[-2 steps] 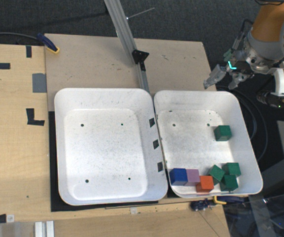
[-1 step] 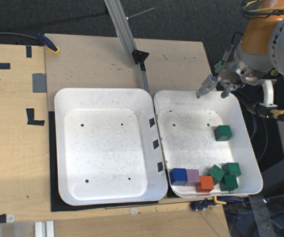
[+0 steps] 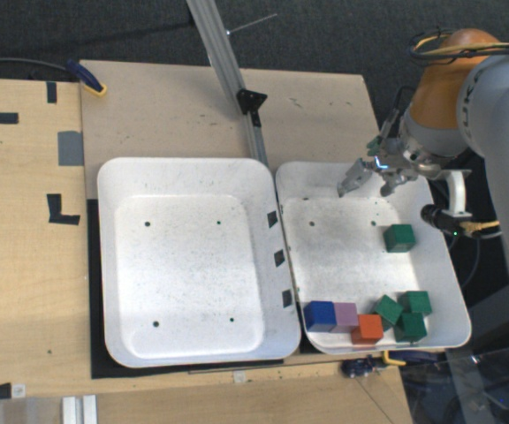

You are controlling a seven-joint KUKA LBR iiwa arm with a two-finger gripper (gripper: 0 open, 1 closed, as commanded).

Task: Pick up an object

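The tool (image 3: 371, 178) hangs spread and bare above the right bin (image 3: 325, 184); the reach seems underway, needing descent onto the lone green block (image 3: 399, 238).

Grey arm (image 3: 493, 104), orange band, dark metal hand (image 3: 374, 178).

A blue clamp (image 3: 87, 76) lies on the bench (image 3: 25, 237) corner.

Two bins side by side: left bin (image 3: 113, 237); right bin (image 3: 325, 184) holds lone block (image 3: 398, 238) mid-right, block cluster (image 3: 369, 318) along near edge.
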